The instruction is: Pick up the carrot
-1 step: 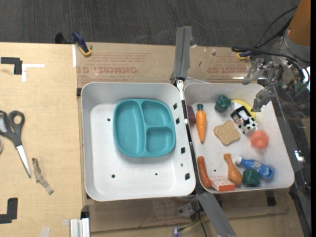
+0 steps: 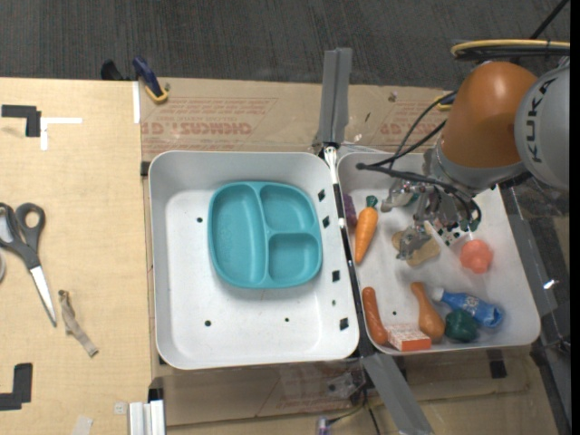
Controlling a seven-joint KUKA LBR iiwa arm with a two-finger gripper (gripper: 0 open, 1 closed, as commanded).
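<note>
The carrot point(image 2: 364, 230), orange with a green top, lies upright along the left wall of the right bin point(image 2: 517, 270). My gripper point(image 2: 420, 240) hangs over the middle of that bin, a little to the right of the carrot and apart from it. Its tip sits close above a small tan object point(image 2: 422, 253). The orange-banded wrist point(image 2: 489, 116) covers the bin's upper right corner.
The right bin also holds a pink ball point(image 2: 477, 256), a sausage point(image 2: 370, 311), a tan gourd-shaped toy point(image 2: 427, 310), a blue bottle point(image 2: 473, 305), a green item point(image 2: 460, 326) and a small red box point(image 2: 410, 339). A teal divided plate point(image 2: 265, 234) lies in the left bin point(image 2: 181, 333). Scissors point(image 2: 31, 252) rest on the bench at left.
</note>
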